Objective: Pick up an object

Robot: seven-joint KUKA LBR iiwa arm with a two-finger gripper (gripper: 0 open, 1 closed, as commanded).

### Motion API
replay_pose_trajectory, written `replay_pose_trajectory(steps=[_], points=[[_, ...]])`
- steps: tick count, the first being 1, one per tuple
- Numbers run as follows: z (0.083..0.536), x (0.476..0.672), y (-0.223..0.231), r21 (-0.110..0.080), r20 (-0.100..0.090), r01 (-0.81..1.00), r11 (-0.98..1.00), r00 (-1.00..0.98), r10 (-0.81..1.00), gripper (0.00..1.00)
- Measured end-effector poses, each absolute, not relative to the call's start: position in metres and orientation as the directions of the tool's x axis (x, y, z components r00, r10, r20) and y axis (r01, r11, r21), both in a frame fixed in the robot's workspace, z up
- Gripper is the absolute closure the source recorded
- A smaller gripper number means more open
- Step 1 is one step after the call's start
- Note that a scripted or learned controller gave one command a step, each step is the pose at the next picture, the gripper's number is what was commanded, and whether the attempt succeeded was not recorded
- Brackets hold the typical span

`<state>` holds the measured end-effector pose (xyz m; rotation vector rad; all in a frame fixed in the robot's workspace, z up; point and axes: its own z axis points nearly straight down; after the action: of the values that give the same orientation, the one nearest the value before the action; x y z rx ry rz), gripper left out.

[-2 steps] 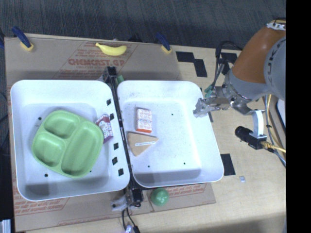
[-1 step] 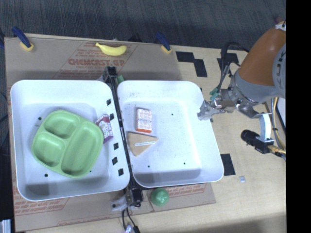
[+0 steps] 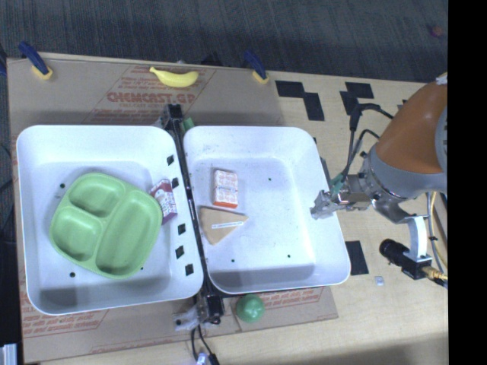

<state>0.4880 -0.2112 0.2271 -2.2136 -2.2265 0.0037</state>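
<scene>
End effector [image 3: 326, 202] – over right bin [image 3: 304, 139] rim, state could not be told | nothing seen held | risk – descent strikes rim, missing wedge [image 3: 221, 225] and packet [image 3: 225, 188]

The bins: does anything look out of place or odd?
Mostly tidy. A green ball lies outside the bins on the cardboard, below the right bin. A small packet is wedged against the green tray in the left bin.
</scene>
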Motion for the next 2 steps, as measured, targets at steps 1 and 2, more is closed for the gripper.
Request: replay_pose_trajectory(steps=[1,2], points=[[0.221,0.477,-0.211,-0.002,0.000,1.000,0.007,-0.007,1.000,1.00],[0.237,0.477,-0.212,0.001,-0.001,1.000,0.006,-0.006,1.000,1.00]])
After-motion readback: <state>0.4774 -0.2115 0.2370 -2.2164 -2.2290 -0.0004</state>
